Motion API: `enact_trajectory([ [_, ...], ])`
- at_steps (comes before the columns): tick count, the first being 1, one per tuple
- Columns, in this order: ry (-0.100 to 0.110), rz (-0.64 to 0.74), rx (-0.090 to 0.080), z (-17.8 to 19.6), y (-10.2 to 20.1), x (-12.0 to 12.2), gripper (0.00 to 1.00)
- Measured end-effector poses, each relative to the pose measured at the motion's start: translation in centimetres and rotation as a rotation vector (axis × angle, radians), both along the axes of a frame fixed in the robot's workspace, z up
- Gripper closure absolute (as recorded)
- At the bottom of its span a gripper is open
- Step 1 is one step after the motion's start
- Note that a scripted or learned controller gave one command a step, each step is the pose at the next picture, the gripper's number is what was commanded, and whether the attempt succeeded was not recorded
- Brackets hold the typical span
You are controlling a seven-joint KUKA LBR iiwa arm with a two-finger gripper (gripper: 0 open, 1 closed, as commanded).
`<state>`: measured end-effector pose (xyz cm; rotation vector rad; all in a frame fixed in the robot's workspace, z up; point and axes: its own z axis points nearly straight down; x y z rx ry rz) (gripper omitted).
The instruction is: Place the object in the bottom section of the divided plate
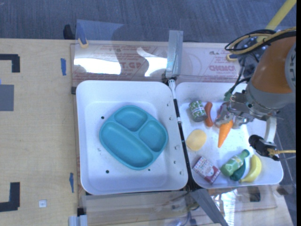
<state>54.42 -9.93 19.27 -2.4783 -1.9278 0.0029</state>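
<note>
Your two-finger gripper (229, 119) sits over the right white bin (275, 173), below the grey arm with its orange band (273, 74), and its fingers are clamped on the thick top end of an orange plastic carrot (224, 132). You will see the carrot hanging point-down and slightly leftward from the fingers, its tip above the bin floor. Just left of the gripper lies a second, smaller orange carrot-shaped piece (208, 114), and touching that on its left is a green, knobbly round toy vegetable (196, 109). Below these, near the bin's left wall, rests a pale yellow rounded fruit, lemon-like (196, 139). Toward the bin's near edge you have a small red-and-white carton (206, 169), and to its right a green plastic bottle (234, 165) lying beside a yellow banana (254, 168); bottle and banana touch. A black fitting with a yellow end (263, 147) hangs off the arm over the right side of this bin. In the left white bin (89, 140) you will find the teal divided plate (133, 136), three sections, lying flat near the middle, well apart from the carrot; nothing lies in its long bottom section (123, 147). The bench to the left is light wood (33, 126).
</note>
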Motion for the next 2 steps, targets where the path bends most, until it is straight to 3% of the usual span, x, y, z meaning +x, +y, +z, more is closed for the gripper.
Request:
enact_trajectory([
  [1,-0.002,0.198,0.001,-1.0,7.2,5.8,1.0],
  [2,-0.006,0.925,-0.001,-0.8,13.1,7.6,1.0],
])
